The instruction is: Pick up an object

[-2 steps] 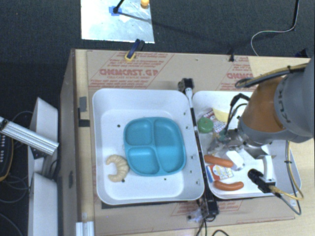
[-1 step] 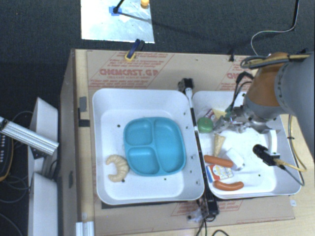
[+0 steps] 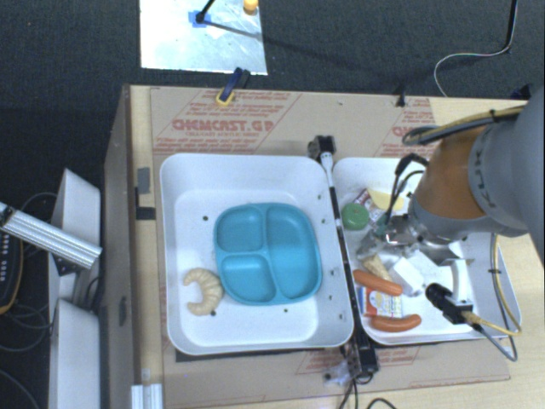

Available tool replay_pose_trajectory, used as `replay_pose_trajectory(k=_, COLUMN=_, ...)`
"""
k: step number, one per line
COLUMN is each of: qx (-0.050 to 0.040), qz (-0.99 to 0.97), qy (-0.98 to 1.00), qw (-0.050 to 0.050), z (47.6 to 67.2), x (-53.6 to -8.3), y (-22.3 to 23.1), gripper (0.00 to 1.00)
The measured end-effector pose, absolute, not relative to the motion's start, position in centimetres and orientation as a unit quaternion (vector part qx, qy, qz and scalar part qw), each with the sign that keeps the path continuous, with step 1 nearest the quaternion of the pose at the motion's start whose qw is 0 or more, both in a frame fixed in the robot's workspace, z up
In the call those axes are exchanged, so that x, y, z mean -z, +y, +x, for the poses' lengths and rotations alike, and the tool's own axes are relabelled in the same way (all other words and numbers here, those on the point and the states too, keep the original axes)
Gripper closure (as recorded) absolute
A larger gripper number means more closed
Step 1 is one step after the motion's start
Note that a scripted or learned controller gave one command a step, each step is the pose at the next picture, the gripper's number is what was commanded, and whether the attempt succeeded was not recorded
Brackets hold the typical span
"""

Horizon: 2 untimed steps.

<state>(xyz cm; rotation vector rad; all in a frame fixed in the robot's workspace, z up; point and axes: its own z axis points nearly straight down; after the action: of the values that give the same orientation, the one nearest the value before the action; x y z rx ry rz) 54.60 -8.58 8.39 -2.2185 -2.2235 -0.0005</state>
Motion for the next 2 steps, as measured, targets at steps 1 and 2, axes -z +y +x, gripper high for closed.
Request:
replay_pose_trajectory(k=1, qx=0.0008, qz=-0.706, qy=-0.708, qw=-0.002, z=61.4, x=-8.5, y=-10.9, gripper=0.00)
replay_pose_trajectory(k=2, qx=0.0008, qz=-0.705, qy=-0.709, qw=-0.002, z=66.5, x=-8.5, y=-12.2, gripper=0.00)
